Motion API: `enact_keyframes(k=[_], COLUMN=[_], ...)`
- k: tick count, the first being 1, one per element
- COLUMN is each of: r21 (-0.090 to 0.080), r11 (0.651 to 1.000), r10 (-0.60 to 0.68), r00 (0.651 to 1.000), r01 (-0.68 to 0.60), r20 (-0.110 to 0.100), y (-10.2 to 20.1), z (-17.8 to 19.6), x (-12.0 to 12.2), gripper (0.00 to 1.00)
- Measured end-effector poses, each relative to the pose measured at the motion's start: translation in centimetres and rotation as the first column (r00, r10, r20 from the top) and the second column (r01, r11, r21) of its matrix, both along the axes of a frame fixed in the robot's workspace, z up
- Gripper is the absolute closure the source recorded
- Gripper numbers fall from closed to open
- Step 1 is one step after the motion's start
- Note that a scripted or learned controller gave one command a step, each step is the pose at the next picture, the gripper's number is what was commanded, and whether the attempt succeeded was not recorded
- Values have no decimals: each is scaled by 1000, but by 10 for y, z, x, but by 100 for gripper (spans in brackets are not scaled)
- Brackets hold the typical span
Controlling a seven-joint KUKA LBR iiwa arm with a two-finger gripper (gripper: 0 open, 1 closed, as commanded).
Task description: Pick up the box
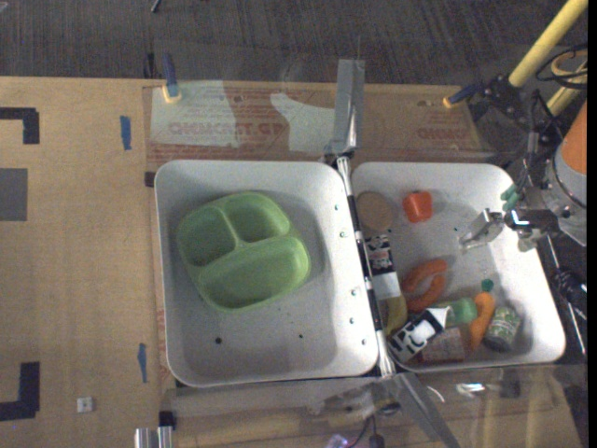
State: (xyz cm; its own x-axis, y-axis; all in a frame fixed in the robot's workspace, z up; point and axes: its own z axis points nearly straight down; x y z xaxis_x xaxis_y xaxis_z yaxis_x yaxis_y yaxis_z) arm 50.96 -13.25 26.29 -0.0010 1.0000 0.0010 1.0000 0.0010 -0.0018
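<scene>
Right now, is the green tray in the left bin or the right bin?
Left bin: the green tray lies flat on its floor, compartments facing up.

arm [574, 161] cut off (right edge), fingers unclear

The left bin [177, 343] has lots of open floor along the bottom and right of the green tray [244, 248]. In the right bin [550, 339], the upper middle is open. Its lower part is crowded: a box [417, 332], a carrot [481, 315] and a can [504, 328] sit packed together.
</scene>
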Motion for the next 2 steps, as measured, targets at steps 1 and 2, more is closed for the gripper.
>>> enact_keyframes(k=[1, 2], r21=[0, -2], r11=[997, 994], r10=[-82, 108], r00=[997, 994], r01=[82, -108], r20=[0, 6], y=[6, -5], z=[-120, -176], x=[29, 88], gripper=[0, 0])
